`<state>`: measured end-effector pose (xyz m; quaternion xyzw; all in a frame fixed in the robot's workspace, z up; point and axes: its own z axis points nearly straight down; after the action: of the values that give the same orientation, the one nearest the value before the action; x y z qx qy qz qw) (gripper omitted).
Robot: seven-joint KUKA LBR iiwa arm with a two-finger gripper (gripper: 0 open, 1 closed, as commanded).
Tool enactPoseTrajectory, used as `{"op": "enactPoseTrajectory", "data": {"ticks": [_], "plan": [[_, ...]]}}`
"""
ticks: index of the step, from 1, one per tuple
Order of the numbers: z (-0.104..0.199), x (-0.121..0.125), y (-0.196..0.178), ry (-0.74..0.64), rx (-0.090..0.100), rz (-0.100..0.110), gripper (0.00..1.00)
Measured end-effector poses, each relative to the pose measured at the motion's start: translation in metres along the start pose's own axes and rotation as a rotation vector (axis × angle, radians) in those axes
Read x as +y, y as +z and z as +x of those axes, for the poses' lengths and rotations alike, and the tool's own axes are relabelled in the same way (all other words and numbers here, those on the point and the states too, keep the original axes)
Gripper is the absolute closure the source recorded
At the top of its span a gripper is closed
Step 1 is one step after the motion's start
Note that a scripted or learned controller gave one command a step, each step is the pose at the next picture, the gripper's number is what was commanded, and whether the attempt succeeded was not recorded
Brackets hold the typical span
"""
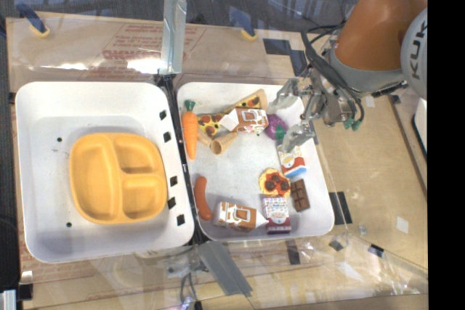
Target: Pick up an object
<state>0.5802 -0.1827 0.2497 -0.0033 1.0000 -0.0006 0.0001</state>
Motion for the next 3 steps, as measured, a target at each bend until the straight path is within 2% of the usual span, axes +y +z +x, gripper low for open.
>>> {"op": "enactPoseTrajectory", "data": {"ticks": [1,2,3], "plan": [[-0.031,-0.005,0.134,-0.03,0.013,-0.006,0.0],[-0.064,0.018,0.144,0.158,0.029,0.011,0.0],[-0.061,-0.028,0.139,-0.189,0.005,-0.002,0.0]]}}
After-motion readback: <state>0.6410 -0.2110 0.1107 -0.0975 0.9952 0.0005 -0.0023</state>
